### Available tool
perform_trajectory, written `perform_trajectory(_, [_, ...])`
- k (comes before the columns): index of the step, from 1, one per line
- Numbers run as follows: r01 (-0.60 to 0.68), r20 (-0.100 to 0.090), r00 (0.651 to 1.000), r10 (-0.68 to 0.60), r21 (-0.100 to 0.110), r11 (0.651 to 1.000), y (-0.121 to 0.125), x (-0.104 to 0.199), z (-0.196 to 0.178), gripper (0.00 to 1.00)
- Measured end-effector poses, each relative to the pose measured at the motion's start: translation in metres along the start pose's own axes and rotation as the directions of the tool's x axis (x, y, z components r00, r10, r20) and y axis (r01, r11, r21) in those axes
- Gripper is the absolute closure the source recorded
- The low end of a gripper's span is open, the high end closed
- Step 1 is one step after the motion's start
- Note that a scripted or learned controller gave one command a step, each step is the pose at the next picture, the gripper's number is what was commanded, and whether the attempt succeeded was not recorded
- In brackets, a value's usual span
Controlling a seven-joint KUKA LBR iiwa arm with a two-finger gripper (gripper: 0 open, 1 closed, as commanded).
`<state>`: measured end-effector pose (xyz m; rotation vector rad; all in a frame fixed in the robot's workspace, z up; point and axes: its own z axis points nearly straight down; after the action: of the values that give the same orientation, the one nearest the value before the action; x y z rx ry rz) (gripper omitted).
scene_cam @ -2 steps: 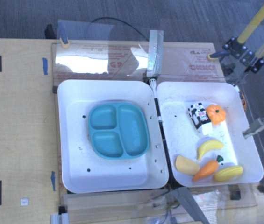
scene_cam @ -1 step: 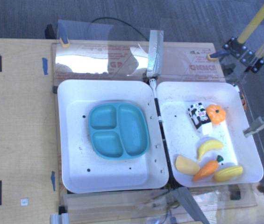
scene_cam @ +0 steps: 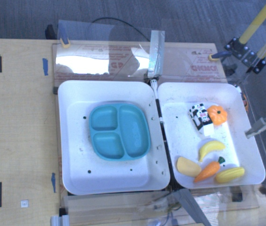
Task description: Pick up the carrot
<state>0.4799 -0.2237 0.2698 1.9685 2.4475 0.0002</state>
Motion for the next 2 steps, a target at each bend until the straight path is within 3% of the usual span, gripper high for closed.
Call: perform_trajectory(2, [0.000, 0.000, 1.000, 0.000, 0.000, 1.000, 0.0000, 0.0000, 0.0000, 0.00])
